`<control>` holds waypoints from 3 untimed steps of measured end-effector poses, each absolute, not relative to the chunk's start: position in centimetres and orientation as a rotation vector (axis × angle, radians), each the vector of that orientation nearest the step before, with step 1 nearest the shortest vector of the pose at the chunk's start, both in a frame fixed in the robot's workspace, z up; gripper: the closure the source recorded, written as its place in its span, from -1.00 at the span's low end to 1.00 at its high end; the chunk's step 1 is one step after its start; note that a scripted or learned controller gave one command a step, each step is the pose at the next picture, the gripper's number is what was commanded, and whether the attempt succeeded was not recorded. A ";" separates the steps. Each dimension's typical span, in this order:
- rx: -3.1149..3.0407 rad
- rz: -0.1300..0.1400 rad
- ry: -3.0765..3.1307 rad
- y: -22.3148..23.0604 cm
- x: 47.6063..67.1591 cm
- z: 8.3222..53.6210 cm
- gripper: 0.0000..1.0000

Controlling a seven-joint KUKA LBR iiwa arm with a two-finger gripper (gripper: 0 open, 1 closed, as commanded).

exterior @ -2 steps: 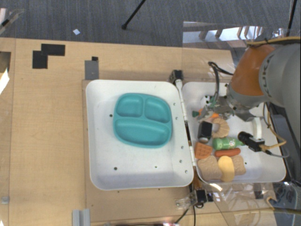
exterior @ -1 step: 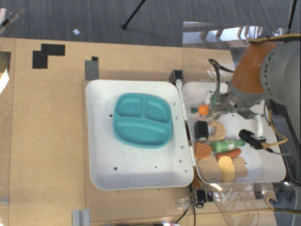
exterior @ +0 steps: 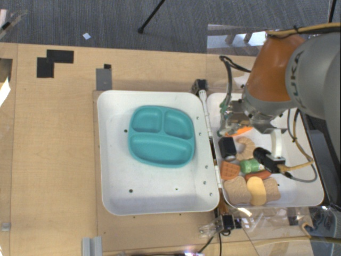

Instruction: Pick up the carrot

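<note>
Camera view: the arm [exterior: 298,68] reaches over the right bin [exterior: 314,193]. The jaws [exterior: 233,122] hang low at that bin's left side, just beside the carrot [exterior: 244,130]; whether they are released or clenched cannot be told. The carrot lies among piled toy foods: a waffle [exterior: 230,170], a green piece [exterior: 249,167] and a yellow piece [exterior: 256,190]. The left bin [exterior: 112,196] holds a teal divided plate [exterior: 161,135]. Both bins rest on the bench [exterior: 48,159].
</note>
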State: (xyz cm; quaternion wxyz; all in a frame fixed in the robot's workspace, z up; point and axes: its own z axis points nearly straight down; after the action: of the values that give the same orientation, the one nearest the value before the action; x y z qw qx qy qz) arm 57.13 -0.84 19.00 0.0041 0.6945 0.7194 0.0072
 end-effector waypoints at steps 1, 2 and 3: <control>2.422 0.006 2.000 0.9 51.5 18.4 1.00; 2.794 0.010 1.434 4.4 50.3 18.5 1.00; 2.966 0.010 1.034 6.8 48.9 18.5 1.00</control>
State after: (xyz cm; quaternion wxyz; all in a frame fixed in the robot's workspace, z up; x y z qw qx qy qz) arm 48.88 6.79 18.46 0.0001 0.9442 0.3293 0.0033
